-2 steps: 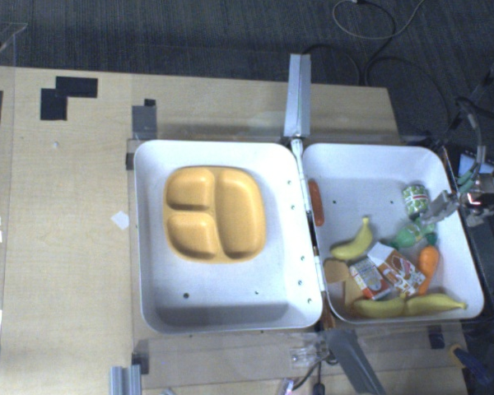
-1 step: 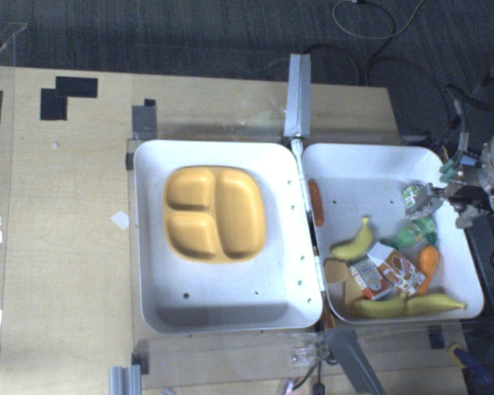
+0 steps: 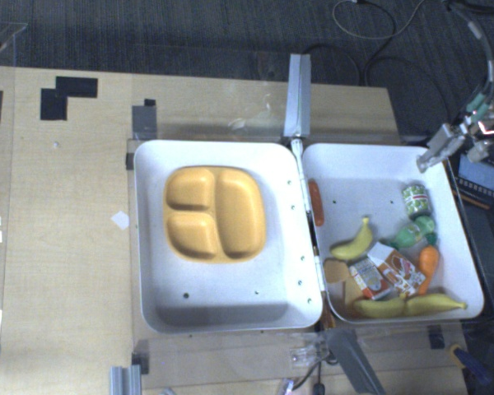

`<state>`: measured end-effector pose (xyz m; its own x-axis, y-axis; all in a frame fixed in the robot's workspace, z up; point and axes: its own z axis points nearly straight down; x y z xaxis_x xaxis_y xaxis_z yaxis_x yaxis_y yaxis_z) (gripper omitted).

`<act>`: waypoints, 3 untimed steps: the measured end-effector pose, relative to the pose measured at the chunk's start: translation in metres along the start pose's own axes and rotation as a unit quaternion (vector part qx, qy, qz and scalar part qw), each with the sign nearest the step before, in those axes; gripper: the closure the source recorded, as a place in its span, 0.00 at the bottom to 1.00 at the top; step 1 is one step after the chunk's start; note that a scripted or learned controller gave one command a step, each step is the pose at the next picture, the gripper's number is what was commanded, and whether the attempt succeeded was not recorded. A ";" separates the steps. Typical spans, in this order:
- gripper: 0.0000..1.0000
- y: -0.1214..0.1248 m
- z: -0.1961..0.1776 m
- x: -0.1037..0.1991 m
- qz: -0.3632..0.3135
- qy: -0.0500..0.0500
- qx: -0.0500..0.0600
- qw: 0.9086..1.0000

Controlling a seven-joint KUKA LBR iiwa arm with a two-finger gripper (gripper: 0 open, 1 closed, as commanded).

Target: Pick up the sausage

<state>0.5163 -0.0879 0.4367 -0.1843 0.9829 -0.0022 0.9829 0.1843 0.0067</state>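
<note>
Tabletop (image 3: 66, 220): pale wood, carrying two white bins side by side, with a metal divider post between them at the far edge.
Left bin (image 3: 222, 303): holds one thing, a yellow tray (image 3: 216, 213) with three compartments, sitting square in the middle.
Right bin (image 3: 362, 171): here's where the action has to happen, with the clutter packed toward the near right corner and the far half mostly bare.
Arm: it's up at the far right corner of the right bin, outside the rim, well apart from everything inside.
Gripper (image 3: 445, 148): parked just over that far right corner; too small and blurred here, so I cannot tell how it is set, and nothing shows in its grasp.
Bananas: one long one (image 3: 407, 305) along the near wall, a curved one (image 3: 356, 241) mid-bin.
Sausage (image 3: 316, 203): there's the target, a slim reddish piece lying lengthwise, tight against the right bin's left wall, just beside the divider seam and apart from the pile.
Carton (image 3: 385, 271): a small printed box wedged among the fruit, with an orange item (image 3: 428, 260) and a green can (image 3: 415, 197) near it.
Risk, wall: my read is the wall is the trouble; a finger coming down on that side could strike the rim or find no gap.
Risk, roll: a thin round thing may squirt away if pinched off-centre.
Risk, banana: the curved one lies near enough to be nudged on a sloppy approach.
</note>
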 end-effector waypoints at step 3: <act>0.00 0.119 0.001 0.102 -0.035 0.001 0.000 0.999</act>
<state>0.6141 0.0340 0.4359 -0.2533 0.9674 -0.0013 0.9674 0.2533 0.0065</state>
